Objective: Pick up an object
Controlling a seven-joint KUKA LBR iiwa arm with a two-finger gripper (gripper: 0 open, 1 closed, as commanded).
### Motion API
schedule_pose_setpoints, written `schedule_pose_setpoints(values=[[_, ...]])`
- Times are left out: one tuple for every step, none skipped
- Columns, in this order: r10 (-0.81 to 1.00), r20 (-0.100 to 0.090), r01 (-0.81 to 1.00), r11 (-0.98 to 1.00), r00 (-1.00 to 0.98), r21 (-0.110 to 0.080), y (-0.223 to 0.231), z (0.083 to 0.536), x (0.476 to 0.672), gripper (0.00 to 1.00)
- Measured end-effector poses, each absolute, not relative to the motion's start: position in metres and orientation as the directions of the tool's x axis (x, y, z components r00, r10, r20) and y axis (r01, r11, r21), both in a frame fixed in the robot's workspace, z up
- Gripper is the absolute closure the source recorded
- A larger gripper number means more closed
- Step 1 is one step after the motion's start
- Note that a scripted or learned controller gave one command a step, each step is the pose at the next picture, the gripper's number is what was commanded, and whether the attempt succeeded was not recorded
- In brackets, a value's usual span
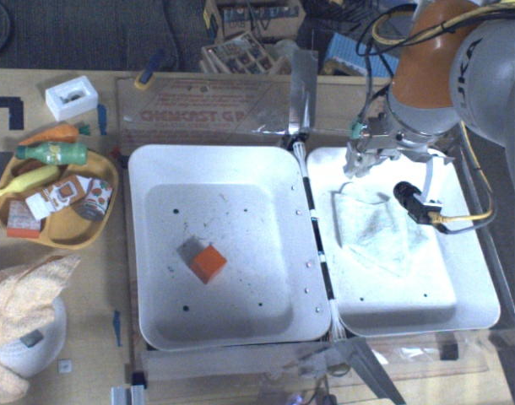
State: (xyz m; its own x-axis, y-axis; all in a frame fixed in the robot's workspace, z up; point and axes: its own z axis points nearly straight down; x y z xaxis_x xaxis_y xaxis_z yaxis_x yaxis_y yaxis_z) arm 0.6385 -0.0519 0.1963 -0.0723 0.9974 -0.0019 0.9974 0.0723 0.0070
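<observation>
While the orange block (209,263) lies alone on the floor of the left bin (156,171), the hand (360,160) is seen over the far edge of the right bin (477,306), just above a crumpled sheet of clear plastic (376,226); whether it is released or clenched cannot be told, and nothing is seen held in it. The block is judged to be small, light and stiff, probably foam or wood, with flat faces and crisp edges that should be gripped easily across two opposite sides. It rests at a slant to the bin walls, so the wrist would need to be turned to match. A dull grey patch, perhaps a shadow or a smear, is seen touching its far corner. The plastic sheet is judged to be limp, thin and slippery, and would be better pinched at a raised fold. Both bins are of smooth white moulded plastic with rounded corners, the left one speckled with dark grit. A yellow bowl (72,236) of toy food stands well apart on the wooden surface (97,310).
</observation>
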Motion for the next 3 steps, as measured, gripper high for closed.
schedule_pose_setpoints(values=[[0.997, -0.002, 0.997, 0.072, -0.072, 0.007, -0.052, 0.196, 0.638, 0.00], [0.982, 0.000, 0.982, 0.191, -0.191, 0.000, -0.124, 0.118, 0.640, 0.00], [0.958, -0.005, 0.958, 0.285, -0.285, 0.006, -0.143, 0.143, 0.668, 0.00]])
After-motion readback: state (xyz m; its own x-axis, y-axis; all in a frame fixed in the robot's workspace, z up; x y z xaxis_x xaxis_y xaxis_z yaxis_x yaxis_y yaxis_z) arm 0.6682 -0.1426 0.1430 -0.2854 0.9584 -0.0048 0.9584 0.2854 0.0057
